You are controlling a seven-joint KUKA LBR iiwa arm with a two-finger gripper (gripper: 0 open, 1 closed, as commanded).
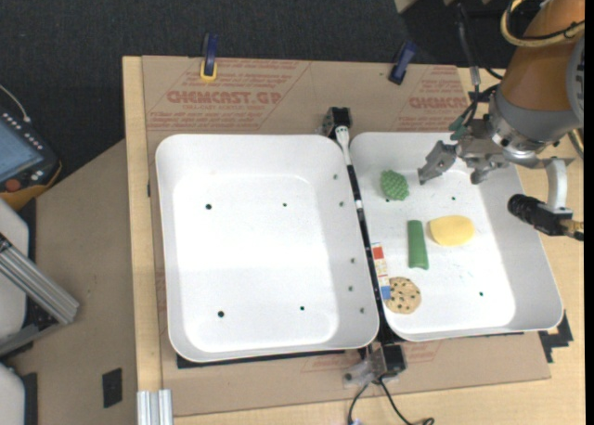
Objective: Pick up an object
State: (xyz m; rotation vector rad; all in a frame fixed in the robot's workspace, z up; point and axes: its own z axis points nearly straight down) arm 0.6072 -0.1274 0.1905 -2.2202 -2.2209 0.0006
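Gripper (457, 166): I see its fingers spread wide, gripping nothing.
Right bin (520, 316): knobbly green block (395, 185), smooth green bar (417, 244), yellow oval (451, 230), speckled cookie (403, 295).

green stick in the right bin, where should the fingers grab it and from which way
Probably the middle of the green stick, coming straight down, fingers closing across its narrow width. It lies flat, long axis running up and down the view. The yellow piece sits close on its right, so that finger has little room.
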